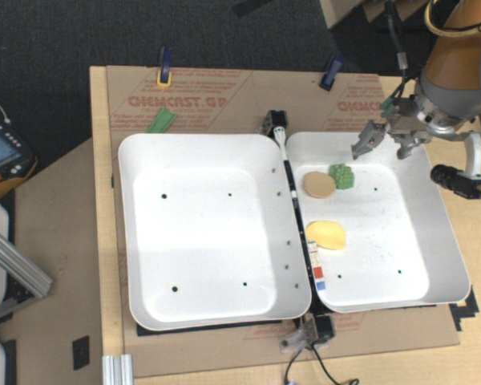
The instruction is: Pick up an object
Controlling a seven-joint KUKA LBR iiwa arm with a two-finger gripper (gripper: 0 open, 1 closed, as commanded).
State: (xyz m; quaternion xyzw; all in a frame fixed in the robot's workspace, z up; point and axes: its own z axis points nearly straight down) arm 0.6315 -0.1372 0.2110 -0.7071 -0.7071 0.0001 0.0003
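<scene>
In the right bin (417, 247) lie three small objects: a tan round piece (320, 185), a green knobbly piece (342, 176) touching its right side, and a yellow rounded piece (327, 235) lower down near the bin's left wall. My gripper (384, 143) hovers over the bin's far edge, up and to the right of the green piece. Its two fingers are spread apart, with nothing between them.
The left bin (144, 215) sits beside the right one, with a black divider strip (289, 184) between them. A green clip (160, 120) lies on the cardboard behind the left bin. Blue clamps (331, 72) hold the board's far edge.
</scene>
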